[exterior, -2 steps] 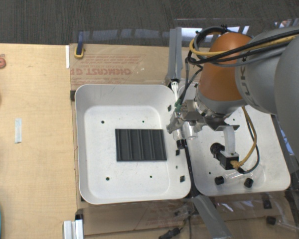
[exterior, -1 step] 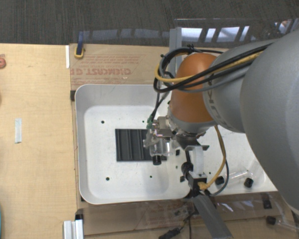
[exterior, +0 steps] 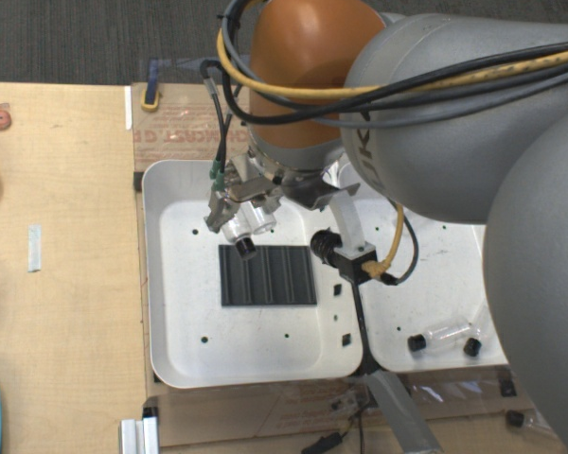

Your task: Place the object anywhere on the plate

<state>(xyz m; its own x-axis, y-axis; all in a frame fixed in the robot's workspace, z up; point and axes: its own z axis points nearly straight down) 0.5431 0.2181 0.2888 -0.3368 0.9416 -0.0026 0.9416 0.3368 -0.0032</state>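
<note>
Over the left bin [exterior: 170, 282], the gripper [exterior: 241, 225] hangs low at the back edge of a dark ribbed plate [exterior: 268, 275] that lies flat on the bin floor, its metal tip just touching or just above the plate's upper left corner; whether it is spread or pressed together I cannot tell, since the wrist and cables cover it. Well apart from it, near the front of the right bin [exterior: 435, 348], lies a small clear tube with black ends [exterior: 444, 337], resting on its side and free of the arm [exterior: 435, 93].
</note>
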